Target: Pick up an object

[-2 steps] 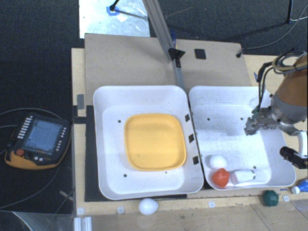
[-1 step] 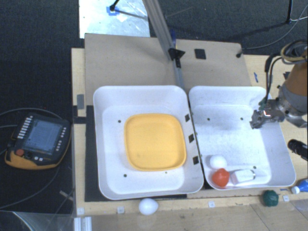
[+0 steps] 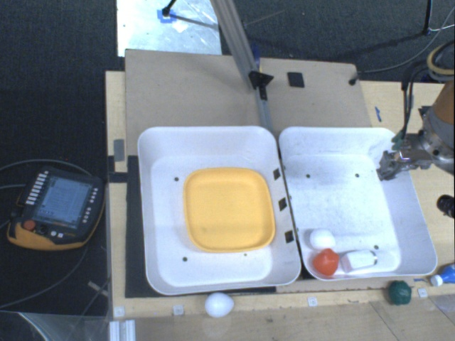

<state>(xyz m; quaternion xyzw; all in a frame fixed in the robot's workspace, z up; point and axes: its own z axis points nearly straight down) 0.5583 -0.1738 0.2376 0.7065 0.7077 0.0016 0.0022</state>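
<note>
So the setup is a light wooden bench (image 3: 334, 98) on dark carpet, with a brown board under two shallow white bins sitting side by side, and a teach pendant (image 3: 55, 208) lying on the floor off to the left. The left bin (image 3: 160, 190) has a yellow square plate (image 3: 229, 208) sitting flat in the middle of it. The right bin (image 3: 341, 190) has all the pickable stuff huddled in its near corner: a white ball (image 3: 321, 239), a red ball (image 3: 326, 262) touching or just beside it, and a white blocky thing (image 3: 359, 261) right next to the red one. There's also a white egg-shaped object (image 3: 219, 305) on the bench outside the bins, near edge, and a dark green ball (image 3: 399, 292) out past the right bin's near-right corner. As for progress, I'd say basically nothing is done yet. The gripper (image 3: 389, 165) is over the far-right edge of the right bin, well apart from that little cluster, and I don't see anything in it. It's small and dark in the shot, so honestly I can't tell how its tip is set. What's left, as I read it, is the whole job: getting over one of those items, coming down, grabbing and lifting.
</note>
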